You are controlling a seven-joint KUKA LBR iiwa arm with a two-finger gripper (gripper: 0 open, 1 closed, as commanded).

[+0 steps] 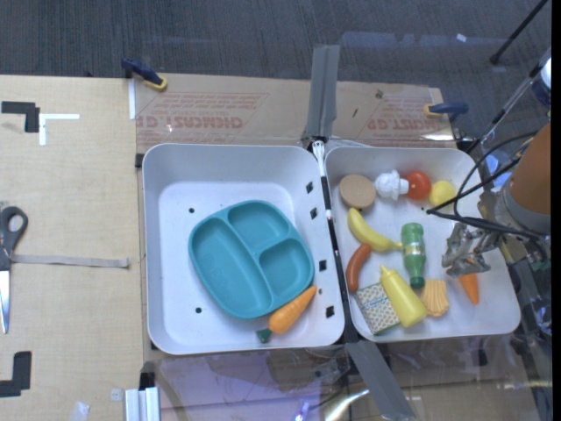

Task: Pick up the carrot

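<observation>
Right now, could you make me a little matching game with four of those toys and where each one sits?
Things:
1. carrot
2. teal plate
3. green bottle
4. banana

Places:
A. middle of the left bin
B. right bin, left of the green bottle
C. left bin, against the plate's near right edge
D. right bin, just left of the pincer

Pairs: 1-C, 2-A, 3-D, 4-B
</observation>
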